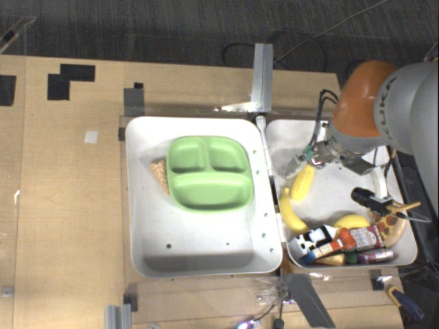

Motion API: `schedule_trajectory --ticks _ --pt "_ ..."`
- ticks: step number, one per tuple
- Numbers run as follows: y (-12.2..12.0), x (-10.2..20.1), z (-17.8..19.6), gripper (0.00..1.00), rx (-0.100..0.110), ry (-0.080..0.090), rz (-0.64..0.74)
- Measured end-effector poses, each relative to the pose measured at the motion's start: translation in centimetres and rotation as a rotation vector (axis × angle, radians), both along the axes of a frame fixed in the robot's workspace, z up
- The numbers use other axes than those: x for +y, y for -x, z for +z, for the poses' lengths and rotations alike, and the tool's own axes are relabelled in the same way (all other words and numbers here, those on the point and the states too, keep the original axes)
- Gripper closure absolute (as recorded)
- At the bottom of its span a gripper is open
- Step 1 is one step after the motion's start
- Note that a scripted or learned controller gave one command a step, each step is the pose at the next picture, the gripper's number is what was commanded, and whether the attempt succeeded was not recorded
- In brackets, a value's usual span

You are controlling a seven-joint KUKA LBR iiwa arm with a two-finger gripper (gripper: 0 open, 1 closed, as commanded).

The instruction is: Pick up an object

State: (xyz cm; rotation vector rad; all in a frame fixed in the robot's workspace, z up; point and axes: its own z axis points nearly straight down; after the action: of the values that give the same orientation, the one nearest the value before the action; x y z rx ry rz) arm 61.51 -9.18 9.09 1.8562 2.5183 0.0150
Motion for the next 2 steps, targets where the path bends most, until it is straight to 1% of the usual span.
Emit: schedule_trajectory --ticks 1,2 --pt "-2.4 1.2 9.6 0.00 0.009 -0.003 -0.229" --pt "-5.1 4.0 9.5 0.00 0.010 -0.002 -0.210"
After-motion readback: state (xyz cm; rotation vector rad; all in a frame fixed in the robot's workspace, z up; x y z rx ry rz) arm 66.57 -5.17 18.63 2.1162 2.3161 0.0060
